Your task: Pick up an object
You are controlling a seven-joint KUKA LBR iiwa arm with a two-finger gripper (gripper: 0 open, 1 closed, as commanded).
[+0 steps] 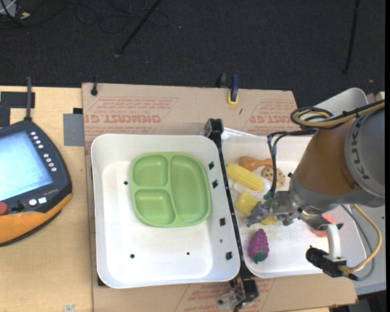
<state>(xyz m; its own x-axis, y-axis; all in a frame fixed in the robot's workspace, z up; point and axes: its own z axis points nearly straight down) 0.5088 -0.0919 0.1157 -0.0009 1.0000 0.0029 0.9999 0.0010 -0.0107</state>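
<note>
1. You see two white bins side by side on the surface: the left bin (pixel 110 252) carries one green divided plate (pixel 169 189), the right bin (pixel 292 268) holds the toy food.
2. Count the pieces around the tool (pixel 265 214): one yellow corn cob (pixel 245 176) above it, one yellow block (pixel 245 203) just left of it, one purple grape bunch (pixel 259 244) just below it, one brown piece (pixel 255 163) farther above.
3. The arm (pixel 335 168) reaches in from the right, wrist lowered over the right bin.
4. You cannot tell whether the tool is apart or together.
5. One control pendant (pixel 23 174) lies far left of the tool.
</note>
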